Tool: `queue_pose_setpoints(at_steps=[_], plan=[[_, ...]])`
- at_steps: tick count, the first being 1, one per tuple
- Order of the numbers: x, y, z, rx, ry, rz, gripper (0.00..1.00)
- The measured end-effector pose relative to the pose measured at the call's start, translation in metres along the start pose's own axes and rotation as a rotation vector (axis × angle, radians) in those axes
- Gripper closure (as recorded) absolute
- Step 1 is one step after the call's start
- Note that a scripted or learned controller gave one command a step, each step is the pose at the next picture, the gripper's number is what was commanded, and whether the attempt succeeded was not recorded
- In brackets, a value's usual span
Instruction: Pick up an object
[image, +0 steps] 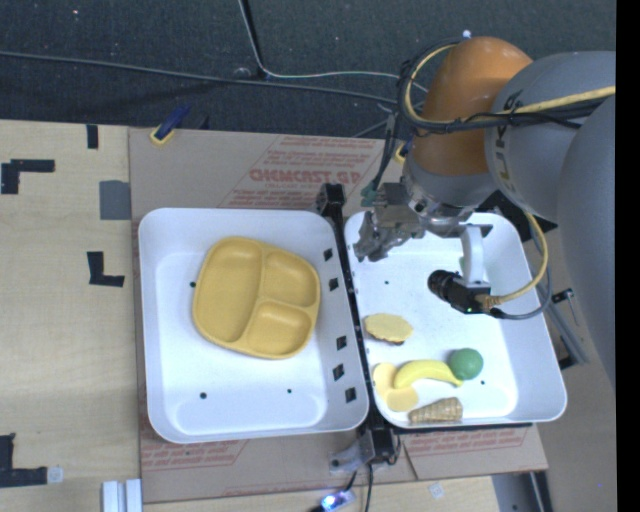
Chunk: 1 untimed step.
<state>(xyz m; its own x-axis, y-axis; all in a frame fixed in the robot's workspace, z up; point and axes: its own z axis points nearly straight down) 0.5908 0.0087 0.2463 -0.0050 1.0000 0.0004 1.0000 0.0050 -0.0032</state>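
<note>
1. Cardboard covers the desk (60, 300) beneath two white bins.
2. A banana (425, 373), green ball (465, 363), and other toy food are clustered at the right bin's (520, 395) near end, free to be picked.
3. The tool (378, 238) hangs over the far corner, apart from them; its spread cannot be told.
4. A yellow tray (256, 297) is set in the left bin (165, 330).

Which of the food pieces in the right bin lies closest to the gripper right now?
The flat tan cookie-like piece, alone in mid-bin. It lies closest below the gripper; the banana, green ball and cone-shaped piece cluster nearer the front edge.

Red "CHEMCAST GP" on cardboard (290, 175)
</note>
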Motion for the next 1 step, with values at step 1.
queue_pose_setpoints(at_steps=[1], plan=[[0.0433,0.0077,0.0091,-0.001,0.0,0.0,1.0]])
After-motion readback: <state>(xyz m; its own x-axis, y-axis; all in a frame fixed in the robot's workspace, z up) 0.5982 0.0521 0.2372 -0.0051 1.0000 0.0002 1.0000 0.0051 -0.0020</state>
